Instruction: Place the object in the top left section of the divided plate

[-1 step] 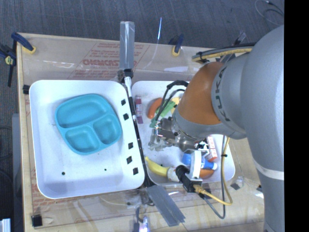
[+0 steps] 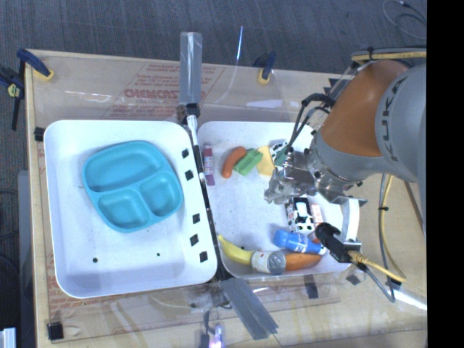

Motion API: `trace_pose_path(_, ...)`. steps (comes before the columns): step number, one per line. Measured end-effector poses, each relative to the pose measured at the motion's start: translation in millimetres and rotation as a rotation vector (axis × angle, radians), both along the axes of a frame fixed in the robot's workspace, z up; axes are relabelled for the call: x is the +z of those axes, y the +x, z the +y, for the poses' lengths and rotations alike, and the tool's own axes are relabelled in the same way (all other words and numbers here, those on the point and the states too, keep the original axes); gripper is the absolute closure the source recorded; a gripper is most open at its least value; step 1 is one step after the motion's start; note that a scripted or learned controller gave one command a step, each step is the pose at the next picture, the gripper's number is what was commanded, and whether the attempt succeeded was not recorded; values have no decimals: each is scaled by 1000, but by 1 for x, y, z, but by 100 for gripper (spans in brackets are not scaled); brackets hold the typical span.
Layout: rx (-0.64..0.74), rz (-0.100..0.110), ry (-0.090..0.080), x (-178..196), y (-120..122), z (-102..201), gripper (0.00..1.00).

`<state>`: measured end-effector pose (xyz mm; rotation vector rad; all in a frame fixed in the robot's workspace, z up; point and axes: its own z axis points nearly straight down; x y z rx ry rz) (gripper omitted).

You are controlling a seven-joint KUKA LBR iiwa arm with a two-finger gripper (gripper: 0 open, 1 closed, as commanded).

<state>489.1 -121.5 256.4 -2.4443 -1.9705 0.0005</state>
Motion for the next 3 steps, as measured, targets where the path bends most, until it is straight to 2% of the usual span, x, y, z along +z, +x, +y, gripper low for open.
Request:
trace_pose_path(1,-338,7,1,-136,-14,-35,100)
trace_pose_path(2,-416,4,0,-29,68,-5,100)
trace_pose_path(3,-229,5,1,-22,23,25,100)
